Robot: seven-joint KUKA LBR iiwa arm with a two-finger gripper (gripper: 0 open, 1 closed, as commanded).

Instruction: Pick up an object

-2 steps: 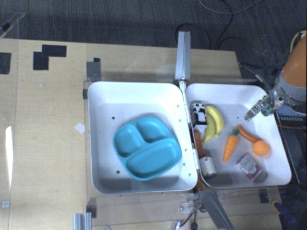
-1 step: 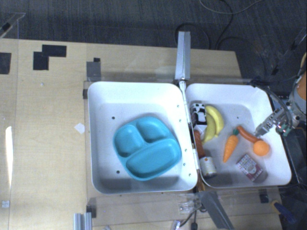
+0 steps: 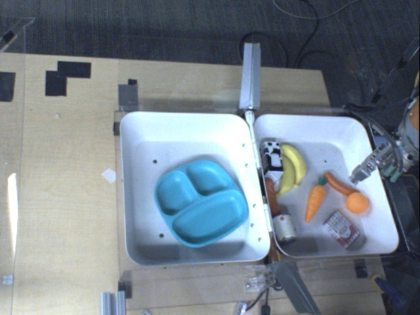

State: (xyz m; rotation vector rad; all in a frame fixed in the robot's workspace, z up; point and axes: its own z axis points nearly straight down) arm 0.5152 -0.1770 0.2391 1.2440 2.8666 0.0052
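Observation:
The right bin [image 3: 328,133] holds several small objects. A yellow banana [image 3: 293,167] lies near its left wall, next to a black-and-white item [image 3: 272,155]. A toy carrot [image 3: 315,202] sits in the middle, with a red-orange sausage-like piece [image 3: 337,182] and an orange ball [image 3: 357,203] to its right. A small can [image 3: 284,228] and a flat patterned packet [image 3: 342,227] lie at the front. My gripper [image 3: 362,171] hangs over the bin's right side, just above and right of the sausage-like piece and the ball. Nothing shows in its grasp.
The left bin [image 3: 141,143] holds a blue divided plate [image 3: 201,201]. A brown item [image 3: 271,195] lies against the wall between the bins. A metal post [image 3: 251,77] stands behind the bins. The arm comes in over the right bin's right rim.

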